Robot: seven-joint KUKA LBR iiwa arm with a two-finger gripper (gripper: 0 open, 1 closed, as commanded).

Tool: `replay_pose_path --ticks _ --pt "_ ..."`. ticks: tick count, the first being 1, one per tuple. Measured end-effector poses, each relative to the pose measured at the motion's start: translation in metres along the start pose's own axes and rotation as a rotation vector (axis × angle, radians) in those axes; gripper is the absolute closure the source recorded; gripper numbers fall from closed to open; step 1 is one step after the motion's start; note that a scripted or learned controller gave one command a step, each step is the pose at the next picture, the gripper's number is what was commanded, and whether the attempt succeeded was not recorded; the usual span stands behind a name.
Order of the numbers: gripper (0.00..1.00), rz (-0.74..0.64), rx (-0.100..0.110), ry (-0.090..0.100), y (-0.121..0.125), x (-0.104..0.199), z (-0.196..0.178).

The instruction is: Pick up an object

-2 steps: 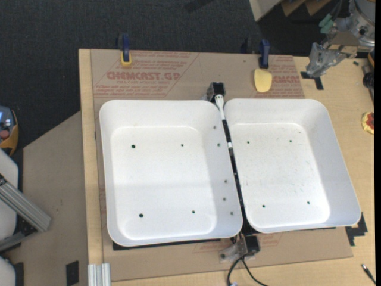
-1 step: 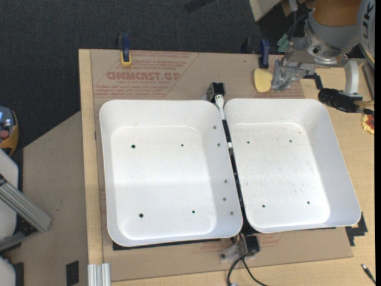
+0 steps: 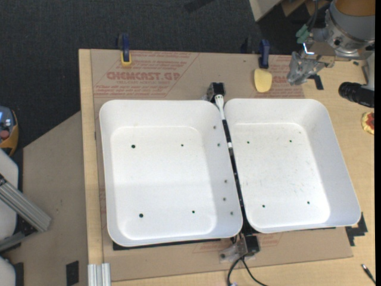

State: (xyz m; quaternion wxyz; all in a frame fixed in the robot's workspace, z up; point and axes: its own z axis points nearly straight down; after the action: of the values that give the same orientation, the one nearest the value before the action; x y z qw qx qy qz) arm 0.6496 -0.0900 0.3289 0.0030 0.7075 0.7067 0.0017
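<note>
A small pale yellow object (image 3: 262, 80) lies on the brown board behind the right bin (image 3: 333, 159), just below a blue clamp. My gripper (image 3: 302, 71) hangs above the board at the back right, a short way to the right of the yellow object and behind the right bin's far rim. Nothing shows in its grasp. The left bin (image 3: 113, 159) sits beside the right one, and only small dark dots mark their floors.
Two blue clamps (image 3: 124, 45) (image 3: 264, 51) pin the board's far edge. A black bracket (image 3: 215, 90) and a rod run between the bins. A reddish-yellow item (image 3: 369, 121) lies at the right edge. Cables hang at the front (image 3: 244, 249).
</note>
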Motion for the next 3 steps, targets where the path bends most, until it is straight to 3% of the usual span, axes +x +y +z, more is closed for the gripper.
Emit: replay_pose_path --ticks 1,2,3 --pt "1.00 -0.012 0.012 0.007 0.016 0.104 0.042" --pt "1.00 0.003 -0.002 -0.002 0.015 0.047 -0.018" --pt "1.00 -0.012 0.014 0.006 0.015 0.160 0.038"
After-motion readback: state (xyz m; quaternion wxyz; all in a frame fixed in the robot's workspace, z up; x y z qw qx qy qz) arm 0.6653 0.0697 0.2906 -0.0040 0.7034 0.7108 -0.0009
